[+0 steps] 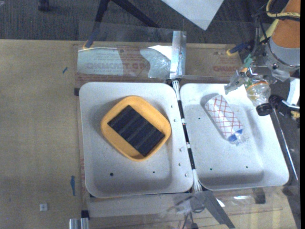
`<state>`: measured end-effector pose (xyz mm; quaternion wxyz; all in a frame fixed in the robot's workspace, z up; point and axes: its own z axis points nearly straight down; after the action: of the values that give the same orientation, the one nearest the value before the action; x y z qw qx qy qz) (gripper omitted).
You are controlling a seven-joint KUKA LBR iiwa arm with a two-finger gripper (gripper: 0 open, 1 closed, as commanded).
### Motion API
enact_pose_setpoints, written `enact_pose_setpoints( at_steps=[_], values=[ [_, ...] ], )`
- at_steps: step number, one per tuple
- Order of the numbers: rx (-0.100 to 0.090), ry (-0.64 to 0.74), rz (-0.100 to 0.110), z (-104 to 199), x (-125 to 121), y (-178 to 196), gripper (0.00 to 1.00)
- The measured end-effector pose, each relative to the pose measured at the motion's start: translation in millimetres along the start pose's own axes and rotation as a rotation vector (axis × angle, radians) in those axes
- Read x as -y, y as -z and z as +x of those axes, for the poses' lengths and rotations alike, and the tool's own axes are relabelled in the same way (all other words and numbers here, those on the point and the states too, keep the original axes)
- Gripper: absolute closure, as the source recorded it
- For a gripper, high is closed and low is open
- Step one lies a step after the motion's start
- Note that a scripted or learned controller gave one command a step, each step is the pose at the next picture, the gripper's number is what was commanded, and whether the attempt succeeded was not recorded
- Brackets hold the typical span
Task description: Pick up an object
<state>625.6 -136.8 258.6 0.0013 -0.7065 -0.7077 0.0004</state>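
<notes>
Lying flat: yellow rounded-square pad (136, 128), ribbed black centre; crinkled packet (223, 118).

Grey arm (286, 42) at right edge, orange band above wrist

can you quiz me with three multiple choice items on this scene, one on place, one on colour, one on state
1. Where does the yellow pad with the dark centre lie?
A. left bin
B. right bin
C. on the bench

2. What colour is the lattice on the white packet?
A. green
B. red
C. black

3. How does the packet lie?
A. standing upright
B. flat on the bin floor
C. hanging over the rim

Answers: 1 A, it sits inside the left bin. 2 B, red criss-cross lines cover it. 3 B, it lies flat in the right bin.
</notes>
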Motion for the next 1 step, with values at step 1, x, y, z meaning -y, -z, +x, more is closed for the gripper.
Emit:
enact_pose_setpoints(
  at_steps=[1],
  values=[
    [0.004, 0.221, -0.007, 14.9, -17.4, -151.5, 0.00]
  ],
)
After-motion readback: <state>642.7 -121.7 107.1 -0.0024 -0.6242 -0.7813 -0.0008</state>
